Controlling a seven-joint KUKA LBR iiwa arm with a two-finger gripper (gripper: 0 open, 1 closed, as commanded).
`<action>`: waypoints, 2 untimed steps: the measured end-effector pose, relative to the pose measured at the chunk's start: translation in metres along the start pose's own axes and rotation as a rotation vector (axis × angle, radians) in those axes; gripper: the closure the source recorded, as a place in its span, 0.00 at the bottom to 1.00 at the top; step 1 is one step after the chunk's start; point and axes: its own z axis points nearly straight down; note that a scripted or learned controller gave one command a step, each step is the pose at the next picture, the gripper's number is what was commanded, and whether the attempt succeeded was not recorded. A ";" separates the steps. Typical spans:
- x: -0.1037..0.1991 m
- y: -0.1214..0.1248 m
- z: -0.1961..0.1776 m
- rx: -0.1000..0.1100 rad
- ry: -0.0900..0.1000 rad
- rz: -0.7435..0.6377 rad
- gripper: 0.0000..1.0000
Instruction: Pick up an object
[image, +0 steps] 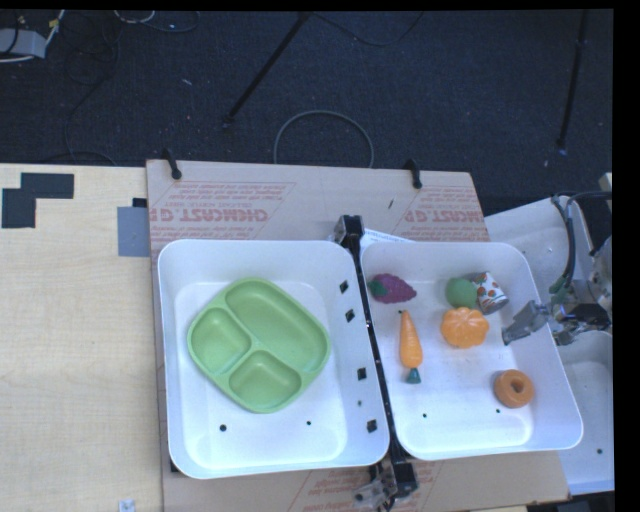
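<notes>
Two white bins sit side by side on the bench (70, 350). The left bin (190, 440) has a green plate (258, 344) with three parts in it. There is bare white floor all around the plate, most of it along the near edge.

The right bin (450, 430) has the toys. A purple bunch of grapes (393, 289) lies near the wall between the bins. An orange carrot (410, 345) lies just below the grapes, with its green end pointing to the near edge. An orange pumpkin (464, 327) sits to the right of the carrot. A green ball (461, 292) sits just above the pumpkin, and a small cup with red marks (491, 293) touches the ball on its right. A brown donut (514, 388) lies alone, below and to the right of the pumpkin. The near part of this bin is open floor.

The pincer (524, 322) is at the right rim of the right bin, just right of the pumpkin. It has nothing in it. How far it is open is too dark and small to tell. The pumpkin is the closest toy to it, and the donut is next.
</notes>
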 end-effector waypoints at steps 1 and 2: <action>0.000 0.002 -0.007 -0.012 -0.003 -0.003 0.00; -0.006 0.002 0.055 -0.006 -0.001 -0.003 0.00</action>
